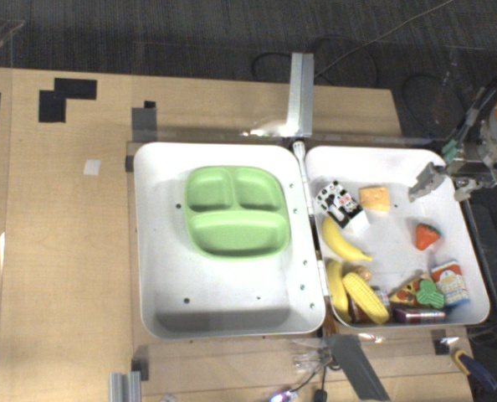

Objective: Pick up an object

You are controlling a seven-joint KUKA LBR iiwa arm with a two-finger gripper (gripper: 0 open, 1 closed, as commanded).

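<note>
From above, the hand sits at the right edge of the frame, over the upper right corner of the right-hand shallow white bin; its two grey fingers stand apart with nothing between them, so it is open. Every loose object lies to its left or lower left in that same bin. Nearest are a small orange-yellow block, left of the hand, and a red strawberry-shaped toy, just below it. Further left lies a black-and-white patterned carton, with a yellow plastic banana under it. Along the bin's lower edge are a yellow corn cob toy, a green leafy toy and a small printed box, well apart from the hand. In the left-hand white bin rests a light green divided plastic plate. Both bins sit on a pale wooden surface.
</note>
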